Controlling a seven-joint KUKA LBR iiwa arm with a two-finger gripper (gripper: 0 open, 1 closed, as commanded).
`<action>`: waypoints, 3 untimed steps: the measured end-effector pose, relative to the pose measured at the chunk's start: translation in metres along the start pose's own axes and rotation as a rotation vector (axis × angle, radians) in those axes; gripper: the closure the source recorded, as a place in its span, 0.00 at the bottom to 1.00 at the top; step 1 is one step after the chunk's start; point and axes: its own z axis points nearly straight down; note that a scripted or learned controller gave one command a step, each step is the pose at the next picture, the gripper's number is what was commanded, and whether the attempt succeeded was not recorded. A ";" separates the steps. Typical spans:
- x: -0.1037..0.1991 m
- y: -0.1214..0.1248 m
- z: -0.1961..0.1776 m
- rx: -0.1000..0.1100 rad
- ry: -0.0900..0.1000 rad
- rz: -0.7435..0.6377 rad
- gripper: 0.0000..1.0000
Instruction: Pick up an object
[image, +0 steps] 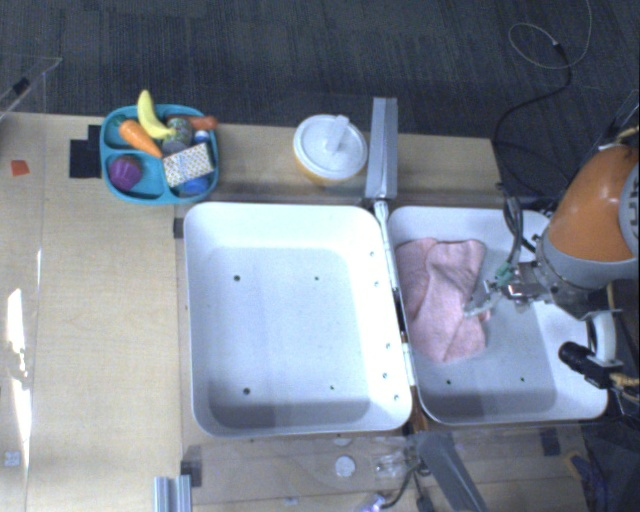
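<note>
A pink cloth (440, 295) is seen lying crumpled in the right bin (575, 395), spread against that bin's left wall and reaching from near its far edge to about the middle; it appears to be the one thing available for picking, so it is taken as the task's object. The gripper (490, 295) is held low over the cloth's right edge, reached in from the bin's right side, with the grey arm (590, 215) and its orange band standing above the bin's far right corner. Whether the gripper is open, closed or pinching the fabric cannot be told, since the tool is small and blurred against the cloth. Its position at the fabric's edge is judged to suit a pinch on a loose fold, where soft material can be gathered more easily than in the flat middle. The left bin (285, 320) is set just beside the right one, the two walls touching. On the bench's far edge a yellow lidded cup (330, 148) is placed behind the left bin's far right corner, and a blue tray of toy food (160, 152) sits behind its far left corner, both well apart from the work.
</note>
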 end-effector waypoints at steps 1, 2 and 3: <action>0.000 0.000 -0.001 -0.002 -0.001 0.000 0.00; -0.061 0.061 0.039 -0.007 -0.002 0.075 0.00; 0.007 0.036 0.039 -0.010 -0.003 -0.126 0.00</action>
